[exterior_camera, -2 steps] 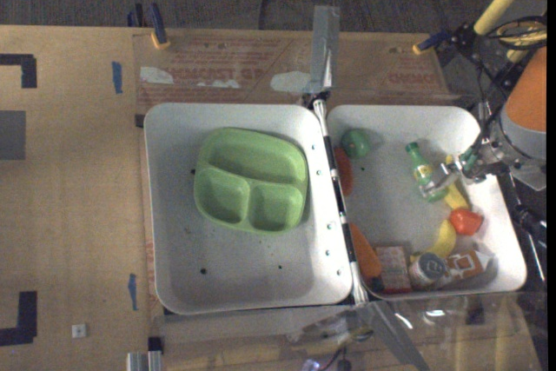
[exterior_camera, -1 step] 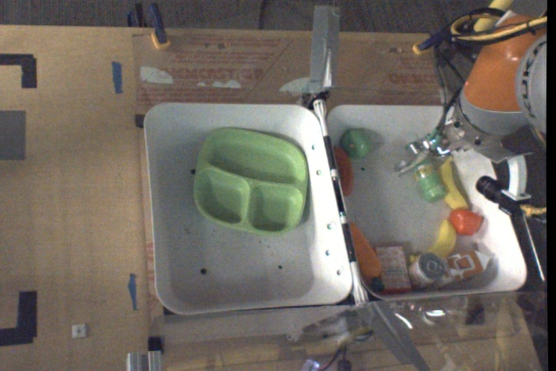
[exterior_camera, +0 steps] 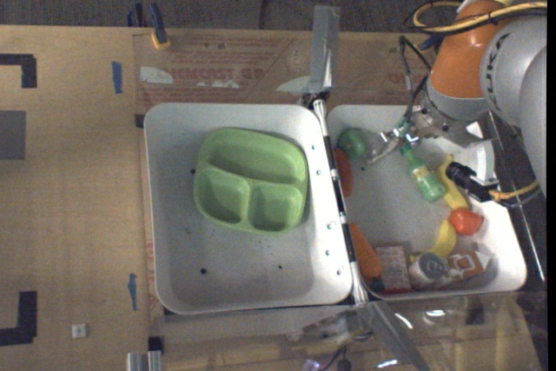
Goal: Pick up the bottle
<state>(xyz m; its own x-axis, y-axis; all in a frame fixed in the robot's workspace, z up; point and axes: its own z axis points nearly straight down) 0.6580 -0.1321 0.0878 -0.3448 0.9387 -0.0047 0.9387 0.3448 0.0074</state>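
1. Bottle [exterior_camera: 423, 178] lies on its side in the right bin [exterior_camera: 391, 213], upper middle of the floor, cap end toward the arm, base toward the bin's near right. Pale green, see-through.
2. Gripper [exterior_camera: 401, 137] sits low at the bottle's cap end, just above it in the view. Looks placed to take the bottle by the neck, since that end lies nearest the wrist.
3. Fingers: thin metal parts show by the cap, but I cannot tell whether they are spread or closed, nor whether the bottle is between them. No grasp to report.
4. Arm [exterior_camera: 486, 56] reaches in from the right, orange band over the bin's far right corner.
5. Clutter crowds the right bin's edges, leaving the bottle fairly free in the middle; handy for a pick.
6. Count, right bin: one bottle; one green ball [exterior_camera: 353, 141] at the far left; one red piece [exterior_camera: 345, 173] against the left wall; one carrot [exterior_camera: 365, 249] below it; one banana [exterior_camera: 453, 204] right of the bottle; one tomato [exterior_camera: 466, 221]; a heap of small packs [exterior_camera: 430, 267] along the near wall, number unclear.
7. Count, left bin [exterior_camera: 174, 213]: one green tray [exterior_camera: 251, 179], three compartments.
8. Two bins on the worktop [exterior_camera: 69, 213].
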